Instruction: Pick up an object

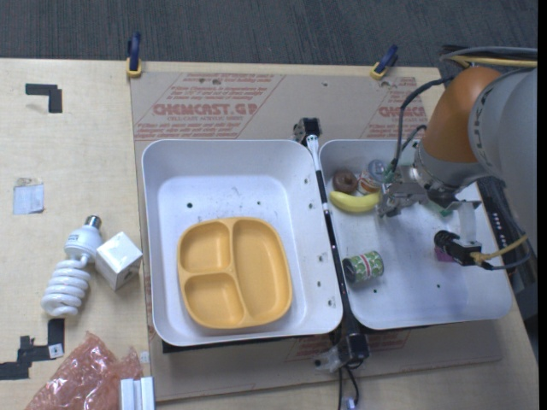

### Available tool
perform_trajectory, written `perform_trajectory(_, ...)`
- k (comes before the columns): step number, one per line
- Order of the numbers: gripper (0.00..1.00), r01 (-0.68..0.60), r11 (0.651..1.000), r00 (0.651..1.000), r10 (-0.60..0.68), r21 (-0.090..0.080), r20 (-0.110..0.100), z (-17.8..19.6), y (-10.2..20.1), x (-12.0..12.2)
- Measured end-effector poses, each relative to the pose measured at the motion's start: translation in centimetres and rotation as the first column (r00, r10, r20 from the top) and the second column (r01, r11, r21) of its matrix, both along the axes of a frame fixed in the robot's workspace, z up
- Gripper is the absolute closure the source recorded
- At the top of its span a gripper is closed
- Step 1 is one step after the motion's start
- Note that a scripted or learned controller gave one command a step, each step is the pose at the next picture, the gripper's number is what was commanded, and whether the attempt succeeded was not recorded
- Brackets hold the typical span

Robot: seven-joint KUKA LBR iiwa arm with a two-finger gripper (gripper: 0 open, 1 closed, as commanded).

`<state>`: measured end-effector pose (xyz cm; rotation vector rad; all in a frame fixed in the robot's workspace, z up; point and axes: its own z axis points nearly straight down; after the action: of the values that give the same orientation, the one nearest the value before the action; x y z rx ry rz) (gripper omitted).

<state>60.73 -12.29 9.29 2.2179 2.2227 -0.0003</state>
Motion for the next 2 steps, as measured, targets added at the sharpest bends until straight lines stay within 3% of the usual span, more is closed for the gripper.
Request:
perform_trajectory(1, 0.0, 0.004, 1.0, 1.0, -0.004, 0.001, -0.001, 0.0, -1.9, -4.4)
perform_trajectory(2, 0.0, 0.001, 1.0, 1.0, -0.001, -0.001, -0.024, -0.1, 1.2, 4.7)
